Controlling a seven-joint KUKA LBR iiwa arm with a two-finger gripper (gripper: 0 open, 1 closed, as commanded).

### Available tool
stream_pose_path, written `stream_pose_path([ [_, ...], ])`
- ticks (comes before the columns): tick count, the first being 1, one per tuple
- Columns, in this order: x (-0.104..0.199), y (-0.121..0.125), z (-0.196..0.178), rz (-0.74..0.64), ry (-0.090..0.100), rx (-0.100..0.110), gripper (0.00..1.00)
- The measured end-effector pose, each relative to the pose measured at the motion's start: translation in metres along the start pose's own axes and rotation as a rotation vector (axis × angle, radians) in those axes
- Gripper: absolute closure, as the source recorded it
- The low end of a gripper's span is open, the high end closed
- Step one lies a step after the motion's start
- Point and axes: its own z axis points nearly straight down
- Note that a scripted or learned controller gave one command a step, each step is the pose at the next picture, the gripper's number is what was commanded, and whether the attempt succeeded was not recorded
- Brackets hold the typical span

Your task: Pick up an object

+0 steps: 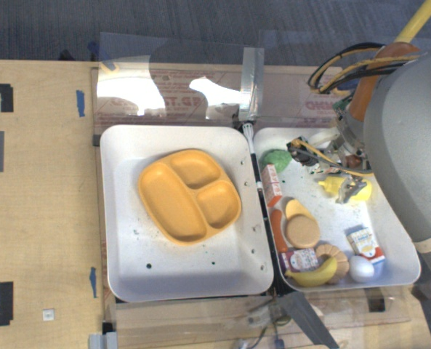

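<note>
The grey arm (408, 144) reaches in from the right, its bulk covering the right bin's (389, 217) far right edge; the tool (346, 173) sits low in that bin's upper half, over a yellow object (340, 187), ringed by loose cables; whether it is released or clenched I cannot tell, and nothing shows plainly held.

The right bin is crowded along its left wall and near edge; a red tube (272, 184) lies against the left wall with a green object (277, 158) just above it; a round tan disc (302, 231) sits near the middle, touching a pale yellow piece (296, 209) behind it; at the near edge a banana (318, 273) curves along the rim, a white egg-like ball (361, 267) just beside it and a small red-and-white carton (364, 240) above that; open white floor remains in the bin's centre-right strip.

The left bin (128, 260) holds one orange divided plate (190, 195), set well apart from every wall; a wide bare margin runs all round it, widest along the near edge; the surface (37, 195) to the left is flat brown board.
</note>
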Motion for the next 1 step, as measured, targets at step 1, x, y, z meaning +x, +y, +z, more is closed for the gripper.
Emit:
stream_pose_path([
  [1,-0.0276,-0.0786,-0.0809,-0.149,0.016,0.009,0.0],
])
